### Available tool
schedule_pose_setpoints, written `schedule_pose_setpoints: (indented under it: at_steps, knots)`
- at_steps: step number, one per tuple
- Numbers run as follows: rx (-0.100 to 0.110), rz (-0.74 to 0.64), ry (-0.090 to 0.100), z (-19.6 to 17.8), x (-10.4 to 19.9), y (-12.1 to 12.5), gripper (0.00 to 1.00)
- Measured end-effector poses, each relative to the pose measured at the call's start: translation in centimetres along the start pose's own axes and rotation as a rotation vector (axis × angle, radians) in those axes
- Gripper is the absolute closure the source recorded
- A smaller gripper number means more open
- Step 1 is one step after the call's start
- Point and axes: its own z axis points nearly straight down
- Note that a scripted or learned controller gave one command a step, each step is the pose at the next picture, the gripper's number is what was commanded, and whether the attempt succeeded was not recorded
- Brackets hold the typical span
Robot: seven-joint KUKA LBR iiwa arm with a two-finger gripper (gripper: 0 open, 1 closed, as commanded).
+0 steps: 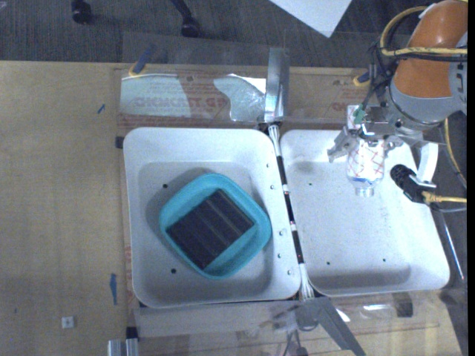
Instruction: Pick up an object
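Note:
My gripper [364, 145] hangs over the far part of the right bin [386, 273], under the orange-banded wrist. A small clear plastic bottle [365, 170] with a red and blue label sits between its fingers, and the gripper is shut on it. The bottle's free end points toward the bin's middle. Whether it touches the bin floor I cannot tell. In the left bin [141, 169] lies a teal square dish [252, 212] with a dark ridged block [208, 228] resting inside it.
A black cable connector [407, 180] with a yellow lead hangs beside the gripper at the right bin's right side. A metal divider [276, 87] and clear film lie on the cardboard behind the bins. A central ridge [289, 213] separates the bins.

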Motion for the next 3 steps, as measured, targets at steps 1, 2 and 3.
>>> schedule_pose_setpoints:
  at_steps: [1,2,3]
  knots:
    - [-0.003,0.022,-0.002,1.9,-6.3,0.3,0.00]
    - [-0.004,-0.050,-0.002,-6.0,-6.7,0.9,0.00]
    - [0.001,-0.129,-0.001,3.4,7.1,2.6,0.00]
